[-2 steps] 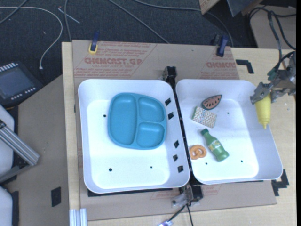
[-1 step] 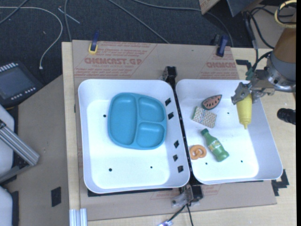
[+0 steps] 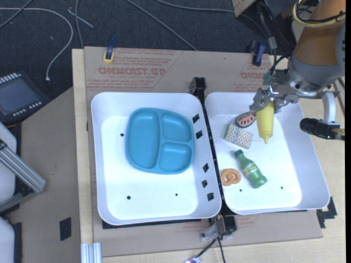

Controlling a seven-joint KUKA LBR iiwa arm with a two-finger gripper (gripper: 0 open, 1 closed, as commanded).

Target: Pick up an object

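Two white bins sit side by side on the bench; the left bin (image 3: 109, 196) holds a blue divided plate (image 3: 160, 140). In the right bin (image 3: 307, 179), the gripper (image 3: 267, 99) hangs over the upper part, right above the top of a yellow mustard bottle (image 3: 266, 120). Whether its claw is open or closed I cannot tell, since it blurs against the bottle. Just left lies a watermelon slice (image 3: 246, 119), below it a speckled pouch (image 3: 239, 136), a green bottle (image 3: 251, 169) and a pretzel (image 3: 230, 176).
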